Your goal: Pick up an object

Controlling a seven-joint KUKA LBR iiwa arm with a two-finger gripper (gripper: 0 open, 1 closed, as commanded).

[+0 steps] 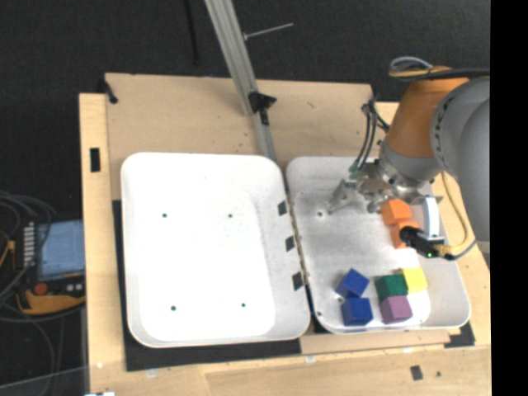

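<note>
My gripper [350, 200] hangs over the upper part of the right bin [330, 246], reaching in from the right under the orange-banded wrist. Its fingers stand open over bare bin floor with nothing between them. An orange block [398, 213] lies just right of the gripper, close beside the wrist. Along the bin's near edge sit two blue blocks [353, 283] [356, 311], a green block [391, 287], a yellow block [415, 280] and a purple block [397, 308], packed close together.
The left bin [202, 246] lies beside the right one, with clips along their shared edge. A slanted metal rail [239, 64] rises behind the bins. A cable loops past the orange block at the right bin's wall.
</note>
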